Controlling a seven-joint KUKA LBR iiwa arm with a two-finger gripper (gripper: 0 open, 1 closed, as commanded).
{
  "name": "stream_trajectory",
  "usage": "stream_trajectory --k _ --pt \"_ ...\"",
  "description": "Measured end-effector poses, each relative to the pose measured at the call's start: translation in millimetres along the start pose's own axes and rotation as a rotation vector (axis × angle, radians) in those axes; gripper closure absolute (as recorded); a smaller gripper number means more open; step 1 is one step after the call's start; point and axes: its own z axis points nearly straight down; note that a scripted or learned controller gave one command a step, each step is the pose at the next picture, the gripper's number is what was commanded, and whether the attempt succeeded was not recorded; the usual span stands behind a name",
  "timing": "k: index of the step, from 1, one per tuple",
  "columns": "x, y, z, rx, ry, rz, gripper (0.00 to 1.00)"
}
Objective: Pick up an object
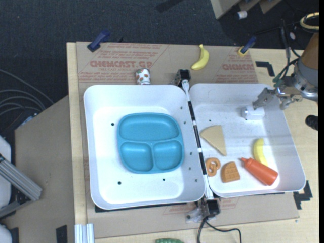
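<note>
While the gripper (251, 110) hangs wide and holds nothing, it must next drop onto the cheese (214, 137).

Red print reading "CHEMCAST GP" stands on the brown sheet (121, 59) covering the desk, well left of the claw (263, 101); smaller lines there stay unreadable.

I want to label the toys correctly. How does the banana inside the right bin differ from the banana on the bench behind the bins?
The banana in the bin lies nearly straight and looks stubby; the banana on the bench curves more and looks longer. The first rests on white plastic beside the red bottle; the second on brown cardboard. Both are yellow.
</note>
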Motion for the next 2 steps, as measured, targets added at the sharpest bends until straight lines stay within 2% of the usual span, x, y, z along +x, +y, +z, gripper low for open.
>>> stream_trajectory --k 1,2 --pt "11 43 82 0.011 0.022 -0.006 0.0" --pt "7 44 70 0.002 0.009 -0.007 1.0"
